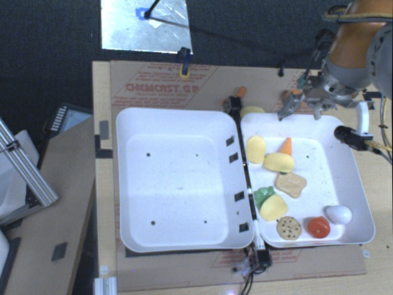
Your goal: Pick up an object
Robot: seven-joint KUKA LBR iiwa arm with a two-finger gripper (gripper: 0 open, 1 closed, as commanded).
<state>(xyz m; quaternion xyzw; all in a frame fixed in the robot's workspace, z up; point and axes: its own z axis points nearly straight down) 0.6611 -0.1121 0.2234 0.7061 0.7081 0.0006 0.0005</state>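
Note:
My gripper [301,110] hangs above the back rim of the right bin [350,183], open, with nothing between its fingers. Below it in that bin lie an orange carrot piece [286,145], a pale yellow piece [256,148] and a yellow lemon-like piece [279,161]. Toward the front lie a tan toast-shaped piece [290,184], a green piece [263,195], another yellow piece [273,208], a speckled cookie [288,228], a red tomato [318,227] and a white egg [338,214].
The left bin [178,177] sits beside the right one, joined by a black-clipped divider [241,165]. A yellow object [252,110] lies just outside the right bin's back left corner. A shiny metal sheet [146,17] lies at the back.

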